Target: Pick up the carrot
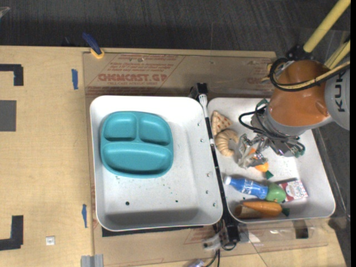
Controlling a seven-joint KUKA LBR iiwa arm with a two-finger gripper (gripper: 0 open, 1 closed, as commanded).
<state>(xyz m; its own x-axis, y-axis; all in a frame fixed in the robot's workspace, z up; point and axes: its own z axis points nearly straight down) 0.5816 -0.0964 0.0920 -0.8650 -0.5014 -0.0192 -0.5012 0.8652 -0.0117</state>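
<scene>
Found the carrot [261, 208] lying flat at about 6 o'clock in the right bin [327, 178], close against the near wall, its green end pointing toward 3 o'clock. Noted nothing gripping it. Saw the gripper [251, 152] low over the middle of that same bin, at roughly 12 o'clock from the carrot and well apart from it, hanging under the orange band [297, 96] of the arm, which entered from 3 o'clock. Could not tell whether the claw stood apart or together; cables and metal parts cluttered that spot. Made out a small orange and green piece [262, 167] just beside the gripper at its 5 o'clock, too small to identify. Noted a blue tube [247, 187], a green ball [275, 193] and a red and white packet [296, 189] in a row just at 12 o'clock from the carrot, between it and the gripper. Saw tan pastry-like pieces [223, 132] at 9 o'clock from the gripper. Found a teal divided plate [135, 143] in the left bin [150, 102], toward its 11 o'clock corner.
</scene>
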